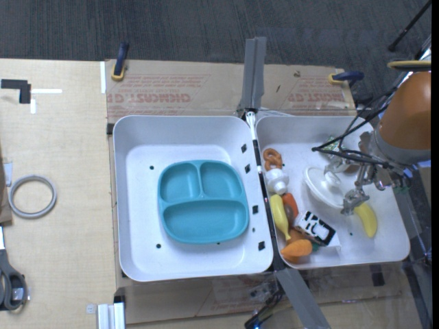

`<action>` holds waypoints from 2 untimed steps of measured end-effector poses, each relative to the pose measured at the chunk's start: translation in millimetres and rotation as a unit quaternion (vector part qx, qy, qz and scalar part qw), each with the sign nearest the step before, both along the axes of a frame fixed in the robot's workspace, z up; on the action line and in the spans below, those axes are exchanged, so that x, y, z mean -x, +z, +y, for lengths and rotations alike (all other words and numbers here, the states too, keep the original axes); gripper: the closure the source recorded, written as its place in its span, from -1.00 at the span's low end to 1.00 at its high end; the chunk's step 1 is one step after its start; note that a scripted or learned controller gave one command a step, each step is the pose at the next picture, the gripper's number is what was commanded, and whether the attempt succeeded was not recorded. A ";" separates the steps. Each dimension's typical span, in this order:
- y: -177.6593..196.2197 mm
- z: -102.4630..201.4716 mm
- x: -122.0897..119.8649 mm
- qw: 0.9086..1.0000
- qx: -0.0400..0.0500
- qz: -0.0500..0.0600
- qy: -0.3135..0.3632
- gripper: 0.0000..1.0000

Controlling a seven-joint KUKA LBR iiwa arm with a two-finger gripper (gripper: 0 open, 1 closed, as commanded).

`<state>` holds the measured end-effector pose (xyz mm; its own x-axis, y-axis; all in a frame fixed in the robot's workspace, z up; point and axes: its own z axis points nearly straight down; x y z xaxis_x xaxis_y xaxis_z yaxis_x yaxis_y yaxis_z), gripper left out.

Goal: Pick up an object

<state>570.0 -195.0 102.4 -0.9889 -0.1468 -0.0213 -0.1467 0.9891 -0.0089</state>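
My gripper [352, 203] hangs over the right bin [394, 256], on the grey arm with the orange band that comes in from the right. It sits just right of a clear white bowl [324, 184] and just upper left of a small yellow piece [368, 221]. Nothing can be seen held in it. Along the bin's left wall lie an orange pretzel shape [272, 157], a white bottle [276, 180], a yellow banana [279, 215], a carrot [291, 203] and an orange fruit [296, 250]. A black-and-white box [318, 228] lies near the front.
The left bin [130, 184] holds a teal divided plate [203, 201]. A grey divider bar [254, 74] runs between the bins at the back. On the bench to the left lie a tape ring [31, 196] and scissors [12, 286].
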 end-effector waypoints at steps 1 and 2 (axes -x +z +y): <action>-0.7 -28.3 55.3 0.998 -0.001 0.000 -0.057 -1.00; -1.1 37.5 54.3 1.000 -0.001 -0.001 -0.003 -1.00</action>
<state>515.7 -157.5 101.3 -0.9898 -0.1407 -0.0226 -0.1406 0.9900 -0.0080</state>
